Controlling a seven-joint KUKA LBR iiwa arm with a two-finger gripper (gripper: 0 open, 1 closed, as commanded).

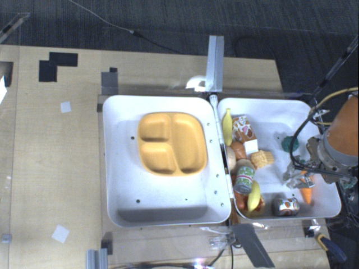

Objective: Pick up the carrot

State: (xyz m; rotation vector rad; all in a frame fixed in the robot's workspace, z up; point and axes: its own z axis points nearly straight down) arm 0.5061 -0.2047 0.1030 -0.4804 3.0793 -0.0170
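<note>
Carrot [306, 195] lies near the right bin's [269, 106] front right corner, its orange point aimed at the front rim. The gripper [298, 176] hangs right over the carrot's top end, and from here I cannot tell how it is set or whether it has the carrot at all. A silver can [286, 206] lies just beside the carrot toward the bin's middle. Along that bin's left wall sit two bananas [226, 126], a corn cob [261, 159] and a green-labelled can [244, 178]. The left bin [118, 167] carries a yellow divided plate [171, 143] near its middle.
</note>
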